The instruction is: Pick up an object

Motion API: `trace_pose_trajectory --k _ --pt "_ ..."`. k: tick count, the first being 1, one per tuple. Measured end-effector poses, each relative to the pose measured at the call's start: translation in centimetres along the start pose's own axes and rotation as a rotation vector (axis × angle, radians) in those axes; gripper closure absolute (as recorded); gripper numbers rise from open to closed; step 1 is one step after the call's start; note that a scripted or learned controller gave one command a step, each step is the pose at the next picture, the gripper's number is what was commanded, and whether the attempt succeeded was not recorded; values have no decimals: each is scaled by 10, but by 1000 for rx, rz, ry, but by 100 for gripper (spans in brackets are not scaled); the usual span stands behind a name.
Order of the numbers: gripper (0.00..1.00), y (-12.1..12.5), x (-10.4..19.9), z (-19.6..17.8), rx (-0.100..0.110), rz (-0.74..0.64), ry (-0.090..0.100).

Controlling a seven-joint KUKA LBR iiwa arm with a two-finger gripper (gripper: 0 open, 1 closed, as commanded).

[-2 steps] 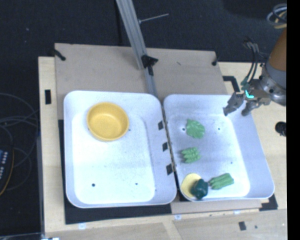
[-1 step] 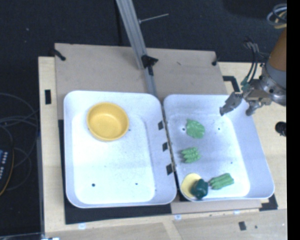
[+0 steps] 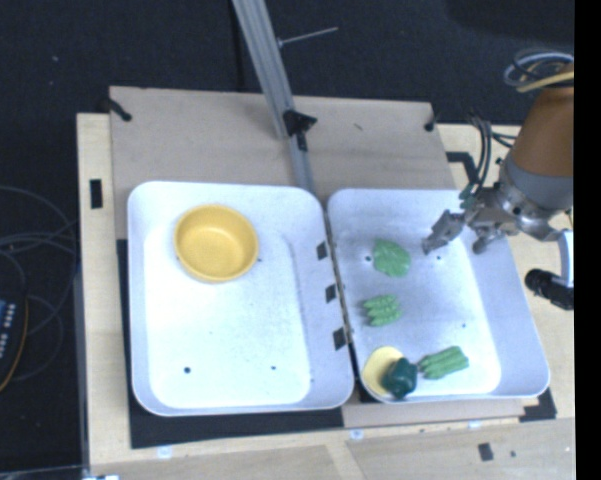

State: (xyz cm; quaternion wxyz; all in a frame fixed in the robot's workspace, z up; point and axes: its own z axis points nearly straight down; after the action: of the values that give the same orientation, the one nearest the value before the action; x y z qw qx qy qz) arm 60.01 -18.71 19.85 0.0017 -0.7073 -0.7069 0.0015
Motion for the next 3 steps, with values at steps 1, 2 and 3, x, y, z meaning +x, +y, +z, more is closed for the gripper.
trace_pose_trajectory --k 1,2,3 --pt "0 2 -6 61 0 1 0" --pt "0 2 -6 99 -3 0 -1" --pt "100 3 -7 87 -7 1 -1"
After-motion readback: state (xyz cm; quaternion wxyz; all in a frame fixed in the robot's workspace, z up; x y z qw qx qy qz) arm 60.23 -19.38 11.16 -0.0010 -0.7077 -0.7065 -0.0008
